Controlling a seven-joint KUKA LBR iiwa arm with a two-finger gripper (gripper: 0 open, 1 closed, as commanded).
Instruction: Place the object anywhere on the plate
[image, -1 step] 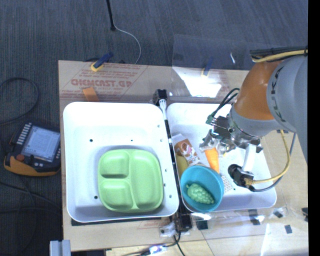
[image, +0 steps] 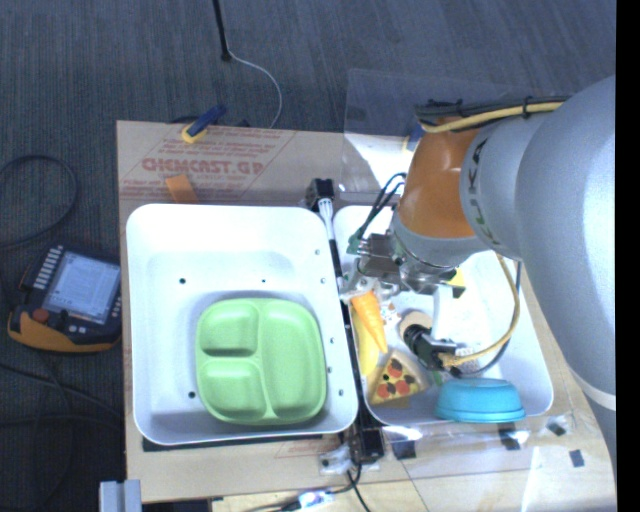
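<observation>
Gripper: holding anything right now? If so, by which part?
Cannot be told. The gripper sits low in the right bin, by the yellow toy's top end, but the wrist hides it. The green plate holds nothing.

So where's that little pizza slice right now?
The pizza slice lies in the right bin, near its front left corner, between the yellow piece and the blue bowl.

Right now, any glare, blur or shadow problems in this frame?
Camera view: the arm up close is soft and blocks much of the right bin; mild glare on the left bin wall; soft shadow around the plate; plate and pizza slice read sharp.
</observation>
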